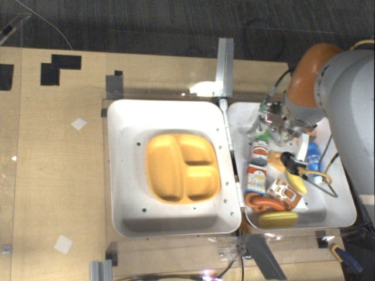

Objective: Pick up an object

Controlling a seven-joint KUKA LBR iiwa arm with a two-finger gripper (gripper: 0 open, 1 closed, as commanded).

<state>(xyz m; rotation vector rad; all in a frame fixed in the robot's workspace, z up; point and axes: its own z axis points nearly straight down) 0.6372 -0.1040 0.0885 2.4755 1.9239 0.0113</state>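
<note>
The job is not done yet: nothing is lifted. The gripper [275,127] hangs over the far end of the right bin [345,206], just above a bottle [258,154]; I cannot tell its state. The bottle lies near the bin's left wall, long way running from far edge to near edge, cap toward the far edge. The left bin [120,157] holds a yellow tray [181,167].

Packed small colourful items [275,183] crowd the right shallow white bin [345,212]; the left white bin [123,157] offers room around its yellow divided tray [181,167].

Even, bright overhead light — glare spot at left bin [120,157] far rim; soft shadows, img slightly grainy.
</note>
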